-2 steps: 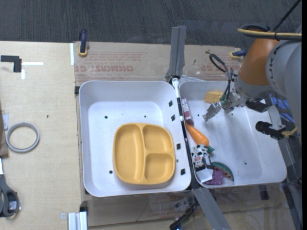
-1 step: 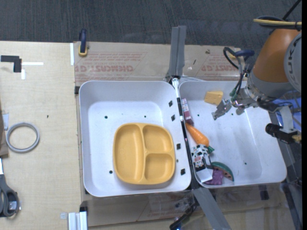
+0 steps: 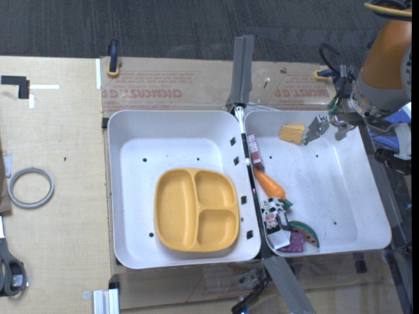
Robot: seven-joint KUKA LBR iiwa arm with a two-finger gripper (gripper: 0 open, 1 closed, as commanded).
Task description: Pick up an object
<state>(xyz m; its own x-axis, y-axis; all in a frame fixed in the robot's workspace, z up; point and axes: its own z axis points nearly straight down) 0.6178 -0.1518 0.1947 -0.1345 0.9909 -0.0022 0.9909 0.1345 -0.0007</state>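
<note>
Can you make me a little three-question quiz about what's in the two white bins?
1. True or false: the yellow plastic plate with three compartments lies in the left shallow white bin.
2. Which item lies nearest the gripper of the grey arm?
A. the orange toy carrot
B. the yellow wedge-shaped block
C. the grey tape ring
3. Fill in: the tape ring rests on the wooden ____, left of both bins.

Key:
1. True.
2. B. The block sits in the right shallow white bin, near its far edge, just left of the gripper.
3. Bench.
</note>
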